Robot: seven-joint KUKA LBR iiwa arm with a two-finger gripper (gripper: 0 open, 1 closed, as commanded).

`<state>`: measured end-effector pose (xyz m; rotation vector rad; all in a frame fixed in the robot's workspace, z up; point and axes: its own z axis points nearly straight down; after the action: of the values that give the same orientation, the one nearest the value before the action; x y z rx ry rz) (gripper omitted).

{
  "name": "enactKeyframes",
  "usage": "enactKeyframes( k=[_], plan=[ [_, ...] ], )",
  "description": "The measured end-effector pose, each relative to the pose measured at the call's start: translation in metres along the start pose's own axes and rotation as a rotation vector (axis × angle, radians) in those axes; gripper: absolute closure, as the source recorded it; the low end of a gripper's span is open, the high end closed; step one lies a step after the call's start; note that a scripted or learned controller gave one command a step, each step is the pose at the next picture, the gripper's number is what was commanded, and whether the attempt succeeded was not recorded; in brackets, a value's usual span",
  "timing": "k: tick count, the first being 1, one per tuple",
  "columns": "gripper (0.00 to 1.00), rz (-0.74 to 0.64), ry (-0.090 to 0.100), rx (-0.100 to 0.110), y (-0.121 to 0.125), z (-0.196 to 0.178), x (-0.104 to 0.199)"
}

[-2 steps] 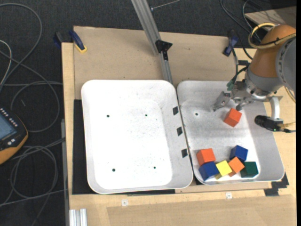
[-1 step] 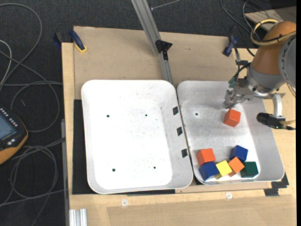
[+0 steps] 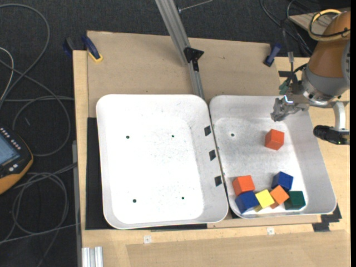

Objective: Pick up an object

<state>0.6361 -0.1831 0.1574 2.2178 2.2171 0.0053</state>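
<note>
Camera view, upper right: gripper [image 3: 280,109] low over the back part of the right bin [image 3: 245,121]. Too small and blurry here to tell if the jaws are apart or together. Nothing seen held between them.

Could go wrong in a few ways, as a guess. Could drop straight down and close on bare white floor, because of nothing sitting right under it. Could come down on one edge of the red block [image 3: 274,139] and push it away, or tip it, because of a poor line-up. Could bump the back wall of the bin, being so near it.

Red block: just beside the gripper, a little lower in the frame and a touch to the left, not touching it. Sits alone on the bin floor, with room all round. Looks like the easiest one to grab.

Further off, at the lower right of the frame: a huddle of blocks in the front corner of the same bin. Orange block [image 3: 243,183], blue block [image 3: 247,201], yellow block [image 3: 263,198] and green block [image 3: 296,199], packed close, some touching. Hard to reach into, likely, with so little room between them.

Left bin [image 3: 150,160]: well apart, in the middle of the frame.
</note>
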Motion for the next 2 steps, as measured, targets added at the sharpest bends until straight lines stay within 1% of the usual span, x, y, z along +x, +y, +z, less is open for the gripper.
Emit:
enactKeyframes(
  k=[1,2],
  plan=[
    [1.00,-0.003,0.000,-0.002,-0.0017,-0.0570,0.0096],
    [1.00,-0.001,0.001,0.003,-0.0007,-0.0624,0.0098]
  ],
)
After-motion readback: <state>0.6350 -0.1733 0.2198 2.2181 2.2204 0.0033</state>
